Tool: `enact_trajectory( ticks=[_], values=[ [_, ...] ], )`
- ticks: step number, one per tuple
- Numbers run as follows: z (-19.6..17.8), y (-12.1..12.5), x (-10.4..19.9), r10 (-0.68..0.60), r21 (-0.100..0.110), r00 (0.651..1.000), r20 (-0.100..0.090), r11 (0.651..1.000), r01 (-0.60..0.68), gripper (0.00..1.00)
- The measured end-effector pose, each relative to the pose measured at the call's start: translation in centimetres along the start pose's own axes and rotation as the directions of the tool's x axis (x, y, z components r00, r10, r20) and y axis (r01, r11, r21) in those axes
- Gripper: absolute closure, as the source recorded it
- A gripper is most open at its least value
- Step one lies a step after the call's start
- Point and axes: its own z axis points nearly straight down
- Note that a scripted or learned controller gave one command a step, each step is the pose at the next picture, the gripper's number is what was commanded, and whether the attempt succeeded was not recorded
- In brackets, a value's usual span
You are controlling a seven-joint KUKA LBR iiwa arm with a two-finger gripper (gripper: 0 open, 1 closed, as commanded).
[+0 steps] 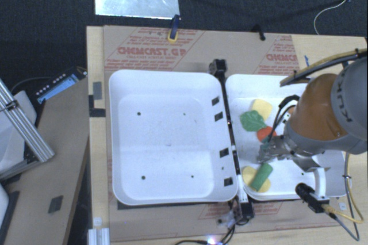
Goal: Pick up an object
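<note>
1. The stuff to pick from is all in the right bin, the one nearer the desk's right edge. There's a green cylinder lying tilted close to that bin's front-left corner, and its lower end overlaps a small yellow piece sitting right beside it.
2. Further back in the same bin there's a crumpled dark green object, kinda leaf-shaped, near the bin's left wall. Just behind it and to the right is a pale yellow lump. An orange-red thing peeks out just in front of the green one; it's partly hidden under the arm, so I can't make out its full shape.
3. The gripper is down inside the right bin, between the orange-red thing and the green cylinder. It looks like it's right at the top end of the cylinder, maybe touching it, but I honestly can't tell from this angle. Can't say how wide it is or whether it's got hold of anything either; the wrist and cables cover too much.
4. The arm, with its big orange band, hangs over the right half of that bin.
5. The left bin sits touching the right one, toward the desk's middle.
</note>
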Motion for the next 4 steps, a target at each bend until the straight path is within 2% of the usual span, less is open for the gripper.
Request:
enact_trajectory(
  ticks=[1, 2, 3, 4],
  values=[
    [-10.5, 10.8, 6.4, -0.013, -0.027, 1.0, 0.001, 1.0, 0.013, 1.0],
    [-9.8, 11.5, 11.2, -0.009, -0.008, 1.0, 0.0, 1.0, 0.009, 1.0],
    [-9.8, 11.5, 17.3, -0.009, -0.008, 1.0, -0.001, 1.0, 0.009, 1.0],
    [-10.9, 13.8, 18.6, -0.005, -0.01, 1.0, 0.001, 1.0, 0.005, 1.0]
  ],
)
